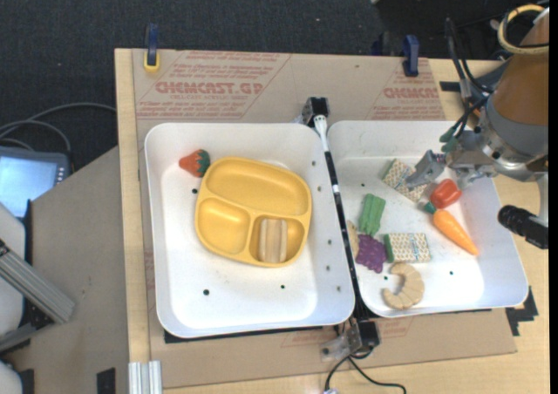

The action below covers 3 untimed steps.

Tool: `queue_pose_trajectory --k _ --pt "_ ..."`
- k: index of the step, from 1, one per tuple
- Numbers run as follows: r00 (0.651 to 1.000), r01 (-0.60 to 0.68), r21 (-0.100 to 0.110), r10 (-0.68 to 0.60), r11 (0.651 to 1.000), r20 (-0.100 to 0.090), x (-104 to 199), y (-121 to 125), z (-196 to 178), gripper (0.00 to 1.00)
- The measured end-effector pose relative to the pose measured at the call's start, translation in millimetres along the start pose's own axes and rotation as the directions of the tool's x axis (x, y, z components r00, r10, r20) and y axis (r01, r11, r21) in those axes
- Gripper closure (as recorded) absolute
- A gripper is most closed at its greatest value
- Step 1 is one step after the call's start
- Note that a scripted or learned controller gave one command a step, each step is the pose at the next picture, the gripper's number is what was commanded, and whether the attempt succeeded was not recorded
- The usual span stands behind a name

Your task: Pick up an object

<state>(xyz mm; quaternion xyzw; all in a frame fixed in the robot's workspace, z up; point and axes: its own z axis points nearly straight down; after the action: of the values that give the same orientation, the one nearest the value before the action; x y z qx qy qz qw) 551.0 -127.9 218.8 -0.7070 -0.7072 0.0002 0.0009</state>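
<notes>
Red tomato (445,193) lies in the right bin (501,292), touching the carrot (455,231) on its near side. My fingers (433,176) hang low at its left, beside the patterned block (398,173); spread or pressed together I cannot tell, nothing shows between them

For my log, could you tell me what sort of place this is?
Probably a robotics lab test bench: two white bins clamped to a board, toy food such as a carrot, and a robot arm.
</notes>
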Motion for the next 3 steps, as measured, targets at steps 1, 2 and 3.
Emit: queue_pose_trajectory --k 1,2,3 --pt "1.0 0.003 -0.002 -0.003 1.0 -0.002 -85.3 2.5 124.7 0.0" --pt "1.0 0.006 0.001 -0.006 1.0 -0.01 -89.9 58.3 135.2 0.0" --pt "1.0 0.002 0.001 -0.002 1.0 -0.004 -87.6 23.5 133.7 0.0"
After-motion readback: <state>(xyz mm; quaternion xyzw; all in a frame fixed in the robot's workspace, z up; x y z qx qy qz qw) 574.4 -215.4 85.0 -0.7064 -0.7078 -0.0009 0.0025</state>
